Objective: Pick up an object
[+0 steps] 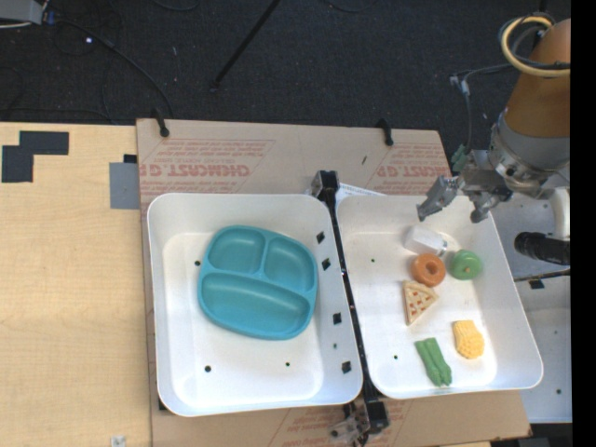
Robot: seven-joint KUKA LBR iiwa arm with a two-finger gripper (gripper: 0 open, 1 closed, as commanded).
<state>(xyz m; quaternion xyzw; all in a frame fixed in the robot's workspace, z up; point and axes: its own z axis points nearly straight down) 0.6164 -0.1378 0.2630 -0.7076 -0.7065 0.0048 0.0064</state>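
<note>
Because the two shallow white plastic bins sit side by side on the bench, one serves as the source of loose items and the other as a holding area: the left bin [177,250] carries a teal plastic divided plate [258,282] lying flat near its middle, and the right bin [521,343] carries the small graspable items. The grey arm with the orange upper section [540,91] reaches in from the right and holds the two-finger gripper [459,200] above the right bin's far edge, with the fingers spread apart and nothing between them. Directly below and slightly nearer the camera lies a small white cylindrical piece [427,240], the closest candidate for the pick; it is just beside the gripper in the view but apart from the fingers. An orange ring-shaped toy [429,269] touches or nearly touches that white piece, with a green round toy [466,265] beside it. Further toward the near edge lie a tan waffle-patterned wedge [418,302], a yellow corn-like toy [468,339] and a green elongated toy [433,360], all well apart from the gripper.
</note>
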